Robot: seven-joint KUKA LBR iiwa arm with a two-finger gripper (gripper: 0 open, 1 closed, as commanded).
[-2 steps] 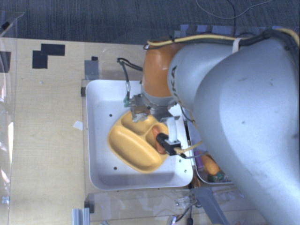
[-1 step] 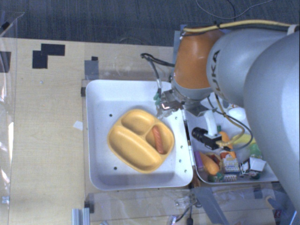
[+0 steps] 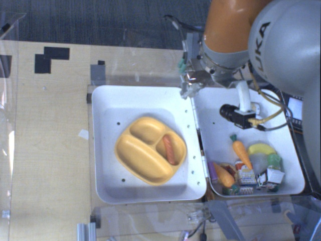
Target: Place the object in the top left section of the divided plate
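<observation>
A sausage (image 3: 169, 149) lies in the right section of the plate (image 3: 131, 157). The gripper (image 3: 189, 84) is kept over the bin rims, likely for clearance; its grip cannot be told.

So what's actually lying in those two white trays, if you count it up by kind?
Yellow divided plate: 1
Sausage on the plate, in its right section: 1
Carrot: 1
Banana: 1
The other small items heaped in the right tray's near corner are too jumbled to count.
Total I can tell apart: 4
</observation>
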